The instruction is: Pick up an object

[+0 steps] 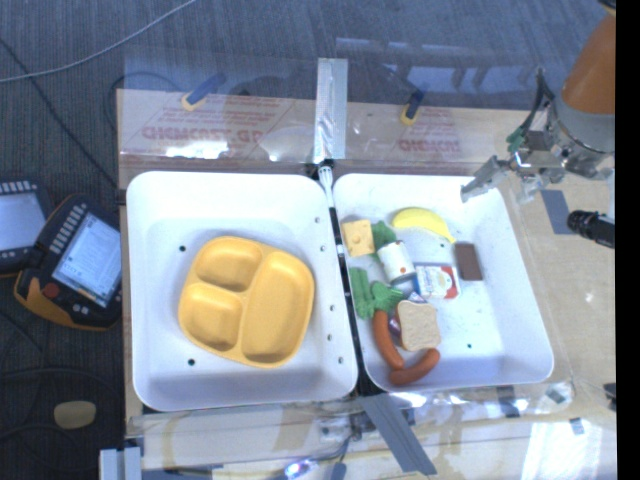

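The right bin holds several toy foods: a yellow banana, a cheese cube, a white can, a small carton, a brown bar, a bread slice, an orange sausage and green pieces. My gripper hangs above the bin's far right corner, up and to the right of the banana. Its fingers are spread open with nothing between them, and it is clear of all the objects.
The left bin carries a yellow divided plate. A control pendant lies on the floor left of the bench. A cardboard sheet with clips lies behind the bins. The arm's orange band is at the upper right.
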Available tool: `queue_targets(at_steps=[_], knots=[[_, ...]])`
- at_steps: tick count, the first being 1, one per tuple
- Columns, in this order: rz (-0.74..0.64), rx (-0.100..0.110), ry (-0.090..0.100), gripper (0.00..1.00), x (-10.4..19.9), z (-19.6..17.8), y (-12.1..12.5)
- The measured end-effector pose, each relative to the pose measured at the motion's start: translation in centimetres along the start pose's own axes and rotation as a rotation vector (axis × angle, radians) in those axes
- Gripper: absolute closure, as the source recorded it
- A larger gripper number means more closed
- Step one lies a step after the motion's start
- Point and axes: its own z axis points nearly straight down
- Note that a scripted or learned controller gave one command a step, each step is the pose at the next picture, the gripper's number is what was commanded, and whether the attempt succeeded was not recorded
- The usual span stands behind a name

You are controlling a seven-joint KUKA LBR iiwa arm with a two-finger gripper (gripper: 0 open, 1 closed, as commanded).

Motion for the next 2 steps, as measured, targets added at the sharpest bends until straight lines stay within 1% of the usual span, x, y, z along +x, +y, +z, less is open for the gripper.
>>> queue_targets(at_steps=[1,2], knots=[[0.137,0.003,-0.002,0.0,3.7,13.7,0.2],[0.134,0.026,-0.001,0.0,4.4,15.2,3.3]])
